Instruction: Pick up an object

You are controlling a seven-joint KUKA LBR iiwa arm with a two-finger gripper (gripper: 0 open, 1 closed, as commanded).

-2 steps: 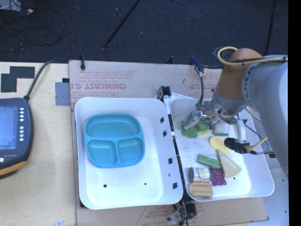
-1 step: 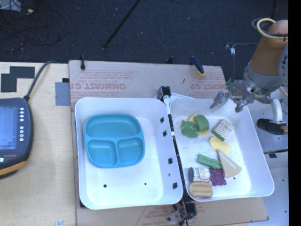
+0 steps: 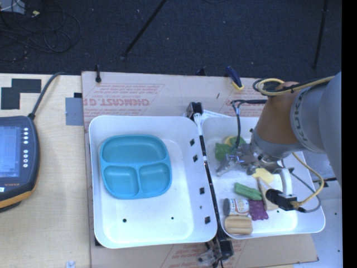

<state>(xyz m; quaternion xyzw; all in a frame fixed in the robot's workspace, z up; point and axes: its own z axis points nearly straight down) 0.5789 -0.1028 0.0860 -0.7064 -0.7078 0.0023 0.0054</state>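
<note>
Tool [image 3: 230, 162] over right bin [image 3: 312, 223] | green object [image 3: 224, 149] just beside

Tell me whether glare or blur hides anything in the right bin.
Camera view: even light, mild softness overall; the shallow white right bin is bright but not blown out; the small green block and tan oval bread roll read clearly; the grey arm's hand sits in shadowed clutter.

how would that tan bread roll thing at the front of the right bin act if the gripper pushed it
The tan roll looks rounded and oblong, so it would probably roll or slide rather than tip. It seems a light toy. It lies against the bin wall, which would likely stop it quickly.
</note>
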